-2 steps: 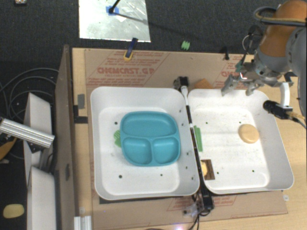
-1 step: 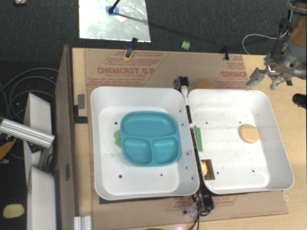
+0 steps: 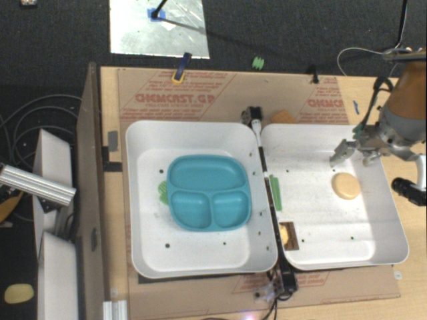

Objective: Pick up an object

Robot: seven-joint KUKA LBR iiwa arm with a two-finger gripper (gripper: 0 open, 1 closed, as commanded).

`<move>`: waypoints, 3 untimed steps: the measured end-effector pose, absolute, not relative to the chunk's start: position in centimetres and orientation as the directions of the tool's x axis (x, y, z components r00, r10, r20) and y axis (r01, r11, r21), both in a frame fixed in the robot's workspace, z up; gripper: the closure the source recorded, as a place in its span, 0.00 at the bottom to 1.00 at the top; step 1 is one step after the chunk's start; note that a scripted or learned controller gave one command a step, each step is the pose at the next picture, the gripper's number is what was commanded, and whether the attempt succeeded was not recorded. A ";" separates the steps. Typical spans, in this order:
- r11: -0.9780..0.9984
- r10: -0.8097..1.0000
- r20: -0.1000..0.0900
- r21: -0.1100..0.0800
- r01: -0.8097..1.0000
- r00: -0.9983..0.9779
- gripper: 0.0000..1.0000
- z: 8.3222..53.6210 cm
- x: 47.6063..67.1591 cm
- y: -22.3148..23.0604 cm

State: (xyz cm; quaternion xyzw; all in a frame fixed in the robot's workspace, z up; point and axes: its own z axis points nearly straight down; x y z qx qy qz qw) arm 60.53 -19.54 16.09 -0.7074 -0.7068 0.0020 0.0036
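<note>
The table (image 3: 200,89) carries two white bins. The right bin (image 3: 313,245) lies under the claw (image 3: 358,152), the left bin (image 3: 143,245) well to its left, holding a blue divided tray (image 3: 207,192). The claw's fingers stand apart (nothing between them), and a small tan round object (image 3: 346,185) lies just below it.

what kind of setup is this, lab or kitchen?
Likely a robot lab bench, not a kitchen: two white bins sit on a cardboard-topped bench, an arm's gripper hangs over a tan round object, and loose cables lie on the floor.
</note>
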 end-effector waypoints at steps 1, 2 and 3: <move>0.000 1.000 0.000 -0.001 1.000 0.000 0.00 16.3 57.7 -19.9; 0.004 1.000 0.000 -0.002 1.000 -0.004 0.00 10.0 59.3 -20.4; 0.001 1.000 0.000 0.002 1.000 -0.001 0.00 12.0 58.6 -20.6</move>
